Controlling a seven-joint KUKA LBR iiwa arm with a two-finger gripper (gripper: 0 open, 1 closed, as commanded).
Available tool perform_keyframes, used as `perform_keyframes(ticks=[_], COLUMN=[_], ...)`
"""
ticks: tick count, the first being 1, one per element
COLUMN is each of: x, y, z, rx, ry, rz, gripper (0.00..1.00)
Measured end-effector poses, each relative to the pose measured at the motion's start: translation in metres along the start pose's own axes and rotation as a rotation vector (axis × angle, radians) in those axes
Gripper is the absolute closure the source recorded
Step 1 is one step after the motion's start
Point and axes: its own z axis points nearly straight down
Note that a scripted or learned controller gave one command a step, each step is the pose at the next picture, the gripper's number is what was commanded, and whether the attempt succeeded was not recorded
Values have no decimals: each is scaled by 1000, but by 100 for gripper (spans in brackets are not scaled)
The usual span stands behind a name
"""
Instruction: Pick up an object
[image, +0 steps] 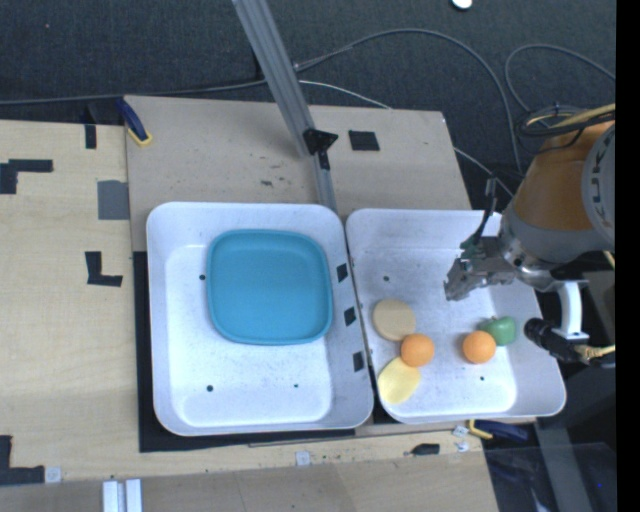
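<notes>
My claw (462, 283) hangs over the right bin (420, 235), above its bare upper half, with nothing between the tips that I can see. Whether it is open or closed I cannot tell from this slant; the dark metal blurs together.

Everything worth taking lies below me, toward the bin's near edge. Closest is the right orange ball (479, 346), just down and a touch to the right of my tips, with a green piece (499, 329) touching it on its upper right side. Down and to my left sits the second orange ball (417, 350), and it is crowded: a tan disc (394, 320) just above-left of it, a yellow piece (399, 382) just below it, its long axis slanting up toward the ball.

I judge the right ball the best target, since it is nearest and has open floor on its left. The move turns on that offset: I must shift down the bin and slightly right before descending, and the green neighbour may get nudged.

The blue plate (268, 285) rests in the left bin (180, 380), well away to my left.
</notes>
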Motion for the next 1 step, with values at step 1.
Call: perform_keyframes(ticks=[1], x=[6], y=[-5], z=[-46], rx=[1], ry=[0], rz=[0], gripper=[100])
